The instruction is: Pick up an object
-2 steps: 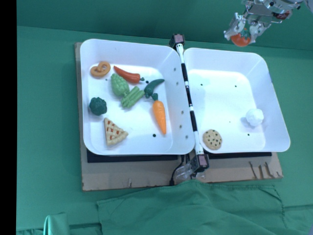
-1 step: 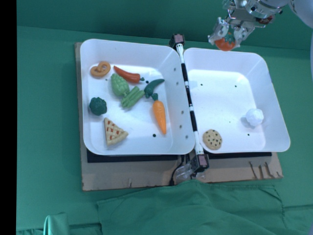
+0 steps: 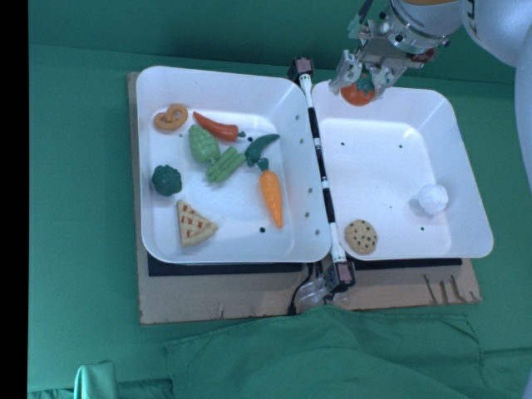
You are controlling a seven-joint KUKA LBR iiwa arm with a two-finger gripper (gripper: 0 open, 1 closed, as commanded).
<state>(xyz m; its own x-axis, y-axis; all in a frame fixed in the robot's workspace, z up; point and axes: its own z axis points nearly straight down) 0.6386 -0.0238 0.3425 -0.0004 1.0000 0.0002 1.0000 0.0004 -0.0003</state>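
A tomato [image 3: 359,94] is clasped by the gripper [image 3: 361,81] above the right bin [image 3: 465,223], which is seated on green cloth [image 3: 75,181].

Between my silver-grey pincer [image 3: 363,75] fingers sits an orange-red tomato [image 3: 359,94] with a green top. In the left white bin [image 3: 158,86]: a tan pretzel [image 3: 171,117], a red chilli [image 3: 217,126], an orange carrot [image 3: 272,196], dark green broccoli [image 3: 166,180], and a yellow pie slice [image 3: 194,224] latticed in red. The right white bin [image 3: 461,189] holds a brown-speckled tan cookie [image 3: 361,236] and something white [image 3: 433,199], perhaps cauliflower.
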